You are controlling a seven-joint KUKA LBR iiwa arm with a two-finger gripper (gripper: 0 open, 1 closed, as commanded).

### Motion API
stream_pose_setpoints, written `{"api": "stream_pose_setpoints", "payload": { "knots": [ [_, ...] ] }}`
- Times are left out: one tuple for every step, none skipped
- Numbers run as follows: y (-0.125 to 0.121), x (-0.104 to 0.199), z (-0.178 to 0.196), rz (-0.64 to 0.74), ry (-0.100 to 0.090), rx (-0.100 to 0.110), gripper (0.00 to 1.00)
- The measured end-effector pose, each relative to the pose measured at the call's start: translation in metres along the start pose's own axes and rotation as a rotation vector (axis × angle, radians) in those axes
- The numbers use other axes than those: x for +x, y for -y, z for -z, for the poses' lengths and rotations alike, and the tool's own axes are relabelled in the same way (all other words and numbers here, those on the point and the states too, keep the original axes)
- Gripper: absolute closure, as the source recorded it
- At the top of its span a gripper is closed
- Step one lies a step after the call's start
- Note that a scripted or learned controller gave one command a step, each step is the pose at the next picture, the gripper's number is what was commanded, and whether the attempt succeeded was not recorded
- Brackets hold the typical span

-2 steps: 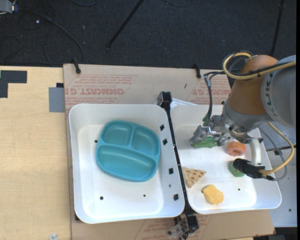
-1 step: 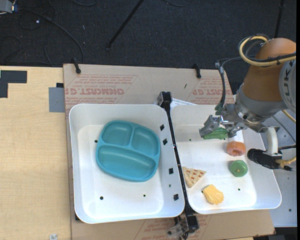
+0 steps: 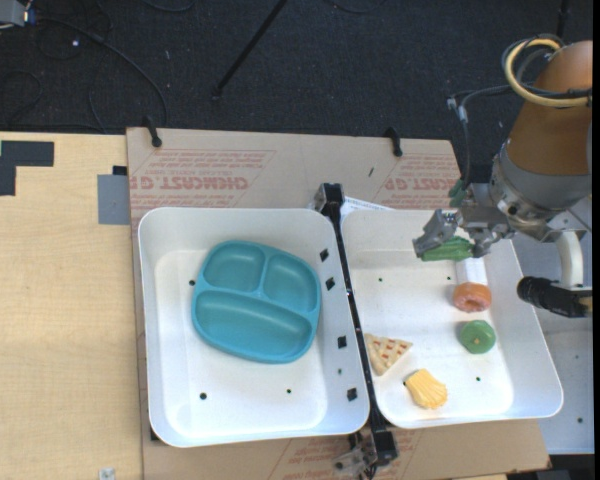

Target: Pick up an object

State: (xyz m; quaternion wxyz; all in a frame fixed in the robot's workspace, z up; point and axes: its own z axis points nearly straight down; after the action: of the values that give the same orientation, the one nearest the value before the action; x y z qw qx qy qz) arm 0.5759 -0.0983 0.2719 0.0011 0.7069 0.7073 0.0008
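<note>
My gripper [image 3: 442, 240] hangs over the back of the right bin [image 3: 540, 388], reaching in from the right. A flat, elongated green object [image 3: 448, 253] sits between its grey fingers, and the gripper is shut on it above the bin floor. Below it lie an orange round piece [image 3: 471, 296] and a green round piece [image 3: 476, 337]. Nearer the front are a tan waffle wedge [image 3: 387, 352] and a yellow piece [image 3: 426, 389].
The left bin [image 3: 170, 388] holds a teal divided plate [image 3: 257, 300]. A black-clipped divider wall [image 3: 345, 308] separates the two bins. Cardboard lies under both bins, and the wooden bench top extends to the left.
</note>
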Motion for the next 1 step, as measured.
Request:
{"api": "stream_pose_setpoints", "payload": {
  "knots": [
    [-0.0082, 0.0504, -0.0036, 0.004, -0.002, 0.005, 1.0]
  ]
}}
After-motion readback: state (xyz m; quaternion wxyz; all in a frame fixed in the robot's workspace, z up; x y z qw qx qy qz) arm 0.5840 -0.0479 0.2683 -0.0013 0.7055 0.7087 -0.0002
